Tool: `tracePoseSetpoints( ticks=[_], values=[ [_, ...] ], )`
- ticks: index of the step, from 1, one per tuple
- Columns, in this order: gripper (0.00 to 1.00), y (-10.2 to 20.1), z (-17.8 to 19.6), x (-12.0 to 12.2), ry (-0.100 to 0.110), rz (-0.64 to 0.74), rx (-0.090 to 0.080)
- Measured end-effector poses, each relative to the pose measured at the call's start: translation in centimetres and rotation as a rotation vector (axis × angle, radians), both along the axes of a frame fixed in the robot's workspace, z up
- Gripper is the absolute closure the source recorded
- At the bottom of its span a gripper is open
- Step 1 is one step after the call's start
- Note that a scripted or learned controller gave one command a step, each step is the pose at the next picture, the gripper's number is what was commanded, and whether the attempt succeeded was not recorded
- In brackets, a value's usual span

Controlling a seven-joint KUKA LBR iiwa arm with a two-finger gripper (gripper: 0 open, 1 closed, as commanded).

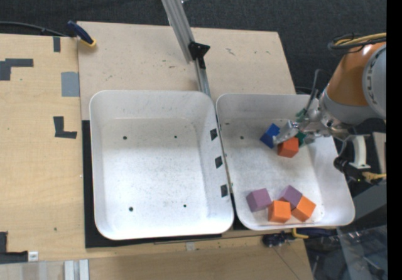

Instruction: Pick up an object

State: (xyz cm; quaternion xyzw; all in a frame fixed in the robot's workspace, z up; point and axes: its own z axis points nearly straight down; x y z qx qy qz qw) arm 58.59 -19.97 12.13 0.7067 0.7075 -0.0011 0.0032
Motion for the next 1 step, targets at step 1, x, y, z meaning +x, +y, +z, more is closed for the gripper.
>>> tracePoseSetpoints(
  ticks=[1],
  values=[
    [1.0, 0.14, 1.24, 0.1, -0.001, 0.002, 0.003]
  ],
)
